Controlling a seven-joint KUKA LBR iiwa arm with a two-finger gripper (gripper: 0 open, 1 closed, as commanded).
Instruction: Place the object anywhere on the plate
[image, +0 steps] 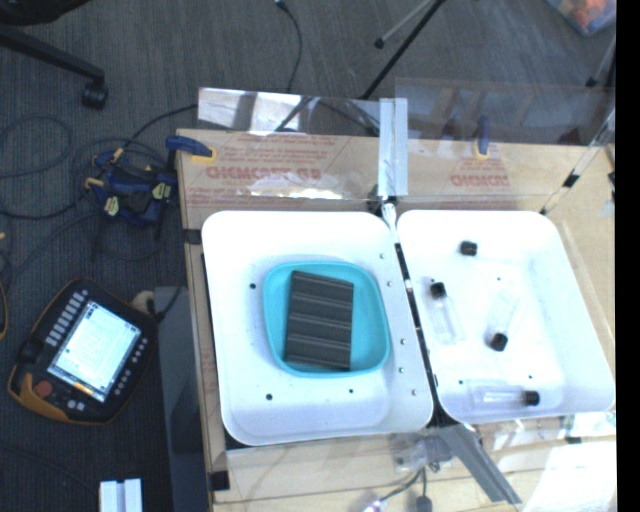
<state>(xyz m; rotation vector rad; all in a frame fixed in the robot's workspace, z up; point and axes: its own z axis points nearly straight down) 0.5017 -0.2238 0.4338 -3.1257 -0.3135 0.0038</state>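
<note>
Dark ridged block (320, 320) already sits mid-plate (372, 335) in the left bin (230, 300), so it looks done. Can't tell the gripper's state. The risk, I'd guess: another pick pulls it off, or grabs the clear vials (500, 397) in the right bin (580, 300) instead.

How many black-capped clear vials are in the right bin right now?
3 full vials: one at the bin's left, one mid-right, one along the front edge. A lone black cap sits near the back; its clear body may be washed out.
</note>
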